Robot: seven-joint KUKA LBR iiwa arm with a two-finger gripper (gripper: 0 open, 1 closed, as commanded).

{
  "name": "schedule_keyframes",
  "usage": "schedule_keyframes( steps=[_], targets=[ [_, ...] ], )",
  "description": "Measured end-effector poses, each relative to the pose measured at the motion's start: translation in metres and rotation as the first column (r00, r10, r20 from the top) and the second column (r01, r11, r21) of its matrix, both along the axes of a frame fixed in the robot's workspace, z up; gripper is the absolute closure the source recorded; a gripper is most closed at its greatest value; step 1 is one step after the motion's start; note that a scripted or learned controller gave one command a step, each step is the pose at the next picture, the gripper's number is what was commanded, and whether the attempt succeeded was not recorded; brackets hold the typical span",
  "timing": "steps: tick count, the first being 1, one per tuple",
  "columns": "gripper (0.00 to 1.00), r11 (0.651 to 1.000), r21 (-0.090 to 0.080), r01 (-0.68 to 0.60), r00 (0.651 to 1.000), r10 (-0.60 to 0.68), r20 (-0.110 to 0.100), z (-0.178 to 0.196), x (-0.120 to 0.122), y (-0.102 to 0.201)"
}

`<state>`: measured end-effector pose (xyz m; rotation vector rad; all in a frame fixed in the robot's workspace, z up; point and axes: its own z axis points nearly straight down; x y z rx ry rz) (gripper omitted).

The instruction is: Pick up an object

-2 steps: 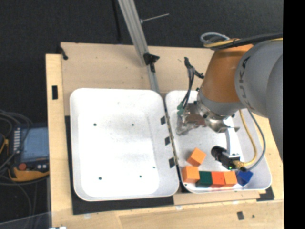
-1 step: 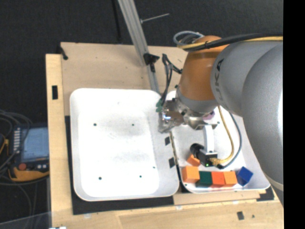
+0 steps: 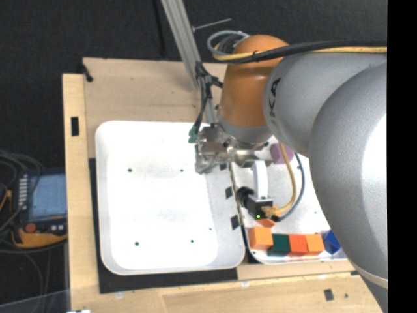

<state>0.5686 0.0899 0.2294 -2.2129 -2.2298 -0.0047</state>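
While the row of small coloured blocks (image 3: 296, 242) lies at the right white bin's (image 3: 311, 194) near edge, the gripper (image 3: 207, 152) is hung well apart; a miss is risked, finger state untellable

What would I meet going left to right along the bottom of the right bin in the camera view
Orange block → green block → orange-red block → light orange block → blue block.

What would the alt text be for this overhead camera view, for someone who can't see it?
A large grey robot arm with an orange band reaches from the right over two shallow white bins. Orange, green and blue blocks line the right bin's near edge, beside the left bin.
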Motion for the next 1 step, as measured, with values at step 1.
schedule_keyframes(
  steps=[1],
  targets=[
    [0.00,1.000,-0.004,0.002,1.000,-0.002,-0.003,-0.0007,-0.0005,-0.0042]
  ],
)
